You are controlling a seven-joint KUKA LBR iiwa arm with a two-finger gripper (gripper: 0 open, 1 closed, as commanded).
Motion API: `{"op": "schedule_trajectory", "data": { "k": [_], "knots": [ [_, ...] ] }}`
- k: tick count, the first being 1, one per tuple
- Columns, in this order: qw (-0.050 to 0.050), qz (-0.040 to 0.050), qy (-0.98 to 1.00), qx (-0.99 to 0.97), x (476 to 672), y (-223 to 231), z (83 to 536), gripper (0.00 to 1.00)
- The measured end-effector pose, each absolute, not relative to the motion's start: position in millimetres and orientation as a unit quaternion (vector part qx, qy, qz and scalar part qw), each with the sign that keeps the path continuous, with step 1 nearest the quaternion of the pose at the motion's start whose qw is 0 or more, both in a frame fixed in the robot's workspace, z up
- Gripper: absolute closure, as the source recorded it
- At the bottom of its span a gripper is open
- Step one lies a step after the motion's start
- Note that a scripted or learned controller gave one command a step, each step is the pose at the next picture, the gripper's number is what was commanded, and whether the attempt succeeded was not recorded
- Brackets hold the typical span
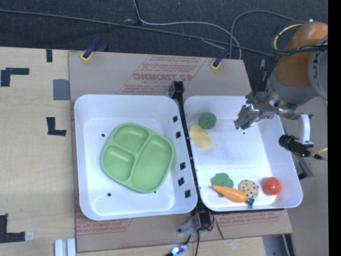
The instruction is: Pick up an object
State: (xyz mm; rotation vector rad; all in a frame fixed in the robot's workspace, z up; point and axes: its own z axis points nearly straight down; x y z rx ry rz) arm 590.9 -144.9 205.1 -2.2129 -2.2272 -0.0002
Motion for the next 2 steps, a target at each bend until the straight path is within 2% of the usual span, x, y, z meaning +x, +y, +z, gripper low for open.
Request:
{"op": "schedule_trajectory", "data": {
  "k": [1, 2],
  "knots": [
    [0.001, -0.0003, -0.71, -0.705, 603.5, -95.7, 211.6, 1.0],
    [0.001, 0.0005, -0.709, -0.705, 596.9, -46.1, 209.2, 1.0]
  ]
}}
